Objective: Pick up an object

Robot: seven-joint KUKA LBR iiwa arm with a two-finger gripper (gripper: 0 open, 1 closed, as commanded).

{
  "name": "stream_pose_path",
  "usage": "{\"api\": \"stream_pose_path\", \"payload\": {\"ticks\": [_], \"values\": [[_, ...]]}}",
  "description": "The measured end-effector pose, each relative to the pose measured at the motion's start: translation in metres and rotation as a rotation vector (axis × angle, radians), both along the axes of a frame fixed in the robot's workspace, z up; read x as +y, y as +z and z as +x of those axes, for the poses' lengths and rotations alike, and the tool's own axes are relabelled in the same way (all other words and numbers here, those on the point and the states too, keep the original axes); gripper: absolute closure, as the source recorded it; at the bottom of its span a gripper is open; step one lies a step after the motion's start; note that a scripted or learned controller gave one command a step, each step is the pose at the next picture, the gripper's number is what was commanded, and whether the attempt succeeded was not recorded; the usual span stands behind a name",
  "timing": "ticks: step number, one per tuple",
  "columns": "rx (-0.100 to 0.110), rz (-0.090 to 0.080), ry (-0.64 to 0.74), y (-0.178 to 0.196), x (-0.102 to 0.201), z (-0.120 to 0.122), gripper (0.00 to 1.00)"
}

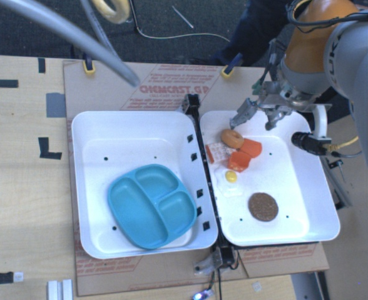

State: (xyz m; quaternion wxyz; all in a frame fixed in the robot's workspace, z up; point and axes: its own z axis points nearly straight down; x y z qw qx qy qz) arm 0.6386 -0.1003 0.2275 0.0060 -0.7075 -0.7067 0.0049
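Note:
The right bin (pixel 309 186) holds a tan round bun-like piece (pixel 231 138), orange-red pieces (pixel 245 154), a small yellow piece (pixel 231 176), a pale packet (pixel 216 153) and a brown round patty (pixel 263 206). My gripper (pixel 259 116) hangs above the bin's back edge, just right of and behind the tan piece. Its two grey fingers are spread apart with nothing between them.
The left bin (pixel 90 161) holds a blue divided tray (pixel 151 205). A black divider (pixel 199 161) runs between the bins. A grey pole (pixel 65 27) crosses the upper left. The arm's orange band (pixel 318 33) stands at the upper right.

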Motion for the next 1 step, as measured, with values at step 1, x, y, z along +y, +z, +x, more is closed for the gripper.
{"api": "stream_pose_path", "payload": {"ticks": [1], "values": [[-0.014, -0.001, 0.003, 0.0088, 0.0003, 0.0025, 0.00]]}}
